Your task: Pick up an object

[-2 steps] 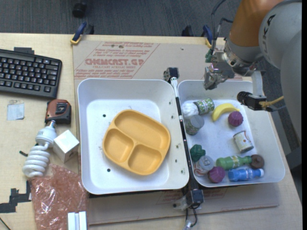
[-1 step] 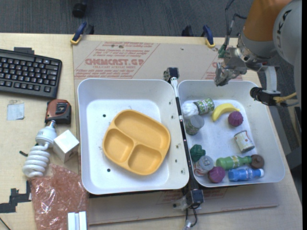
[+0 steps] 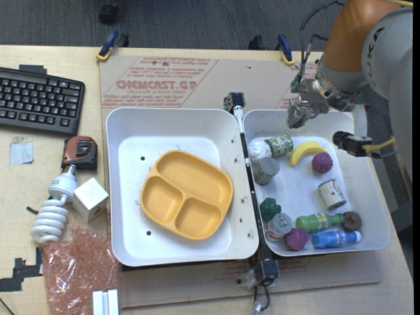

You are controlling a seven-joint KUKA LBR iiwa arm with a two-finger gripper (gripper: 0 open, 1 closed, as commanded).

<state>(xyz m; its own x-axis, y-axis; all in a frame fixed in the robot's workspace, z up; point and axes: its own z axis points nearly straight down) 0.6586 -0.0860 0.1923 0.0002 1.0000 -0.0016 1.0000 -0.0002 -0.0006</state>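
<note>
From the overhead camera, you have the gripper [image 3: 303, 113] hanging over the far edge of the right bin [image 3: 367, 195], and nothing sits between its fingers; whether they stand apart or together you cannot tell at this angle, so do not count on either. Nothing is picked yet, and I judge you are at the approach step, choosing a target.

Nearest below and toward you from the gripper lie the small green-labelled bottle [image 3: 281, 145] and the banana [image 3: 307, 152], side by side, with the purple ball [image 3: 322, 163] just past the banana's tip. Further toward you from the gripper are a grey can [image 3: 266, 170], a white-labelled can [image 3: 332, 194], and along the near wall a green bottle [image 3: 318, 222] and a blue bottle [image 3: 335, 239], crowded together.

Off to the gripper's side, the left bin [image 3: 125, 195] holds a yellow divided tray [image 3: 187, 194].

Your next move, as I read it, calls for a short travel over the banana or the small bottle, then a straight descent with room around the fingers, since neighbours sit close.
</note>
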